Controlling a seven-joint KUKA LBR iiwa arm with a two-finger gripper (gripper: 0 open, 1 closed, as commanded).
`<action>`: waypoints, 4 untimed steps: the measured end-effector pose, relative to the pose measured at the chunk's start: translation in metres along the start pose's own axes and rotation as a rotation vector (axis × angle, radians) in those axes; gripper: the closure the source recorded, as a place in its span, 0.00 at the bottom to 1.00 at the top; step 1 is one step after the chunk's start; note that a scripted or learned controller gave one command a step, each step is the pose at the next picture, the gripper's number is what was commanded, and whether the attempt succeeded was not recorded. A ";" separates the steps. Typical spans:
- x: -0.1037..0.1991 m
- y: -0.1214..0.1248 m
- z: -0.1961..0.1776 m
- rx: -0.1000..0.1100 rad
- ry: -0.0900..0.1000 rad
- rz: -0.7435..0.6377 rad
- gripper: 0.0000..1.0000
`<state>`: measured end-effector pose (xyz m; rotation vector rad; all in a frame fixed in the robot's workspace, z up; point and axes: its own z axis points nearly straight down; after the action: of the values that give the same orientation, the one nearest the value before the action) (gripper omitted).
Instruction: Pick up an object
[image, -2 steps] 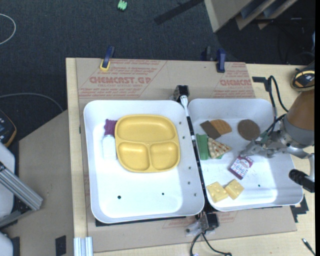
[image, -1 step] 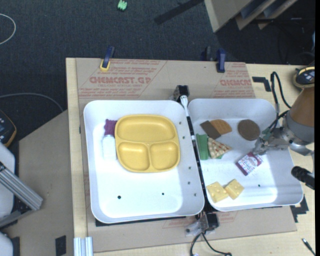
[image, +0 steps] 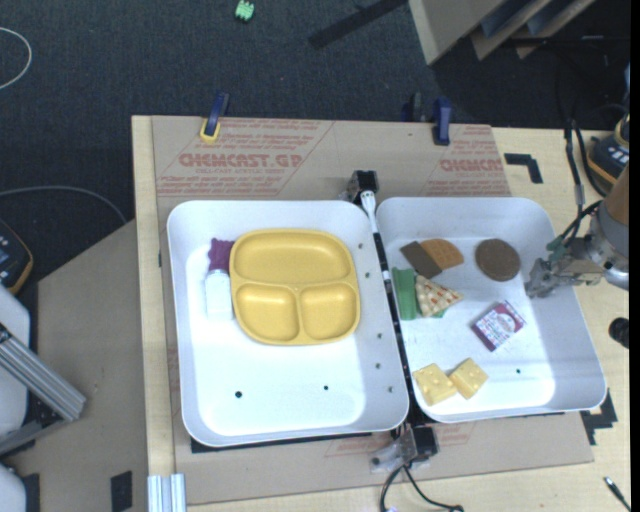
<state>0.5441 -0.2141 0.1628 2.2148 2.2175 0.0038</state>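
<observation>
A round brown cookie (image: 497, 259) lies flat nearest the gripper (image: 541, 279), whose fingers' opening I cannot tell; a maroon packet (image: 497, 325) and cheese cubes (image: 451, 381) lie nearby

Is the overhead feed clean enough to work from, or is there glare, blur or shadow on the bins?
Camera view: lighting is even and soft, with weak shadows; the white right bin and left bin look bright but not blown out. The yellow tray and brown disc are sharp enough. The hand at the right bin's edge is soft and small, so its detail is unclear.
</observation>
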 end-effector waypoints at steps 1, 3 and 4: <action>-0.003 0.001 -0.065 -0.002 -0.001 0.000 1.00; 0.048 0.002 -0.052 0.010 0.007 -0.004 1.00; 0.105 0.013 -0.061 0.005 0.006 -0.006 1.00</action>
<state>0.5567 -0.1086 0.2238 2.2127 2.2297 0.0049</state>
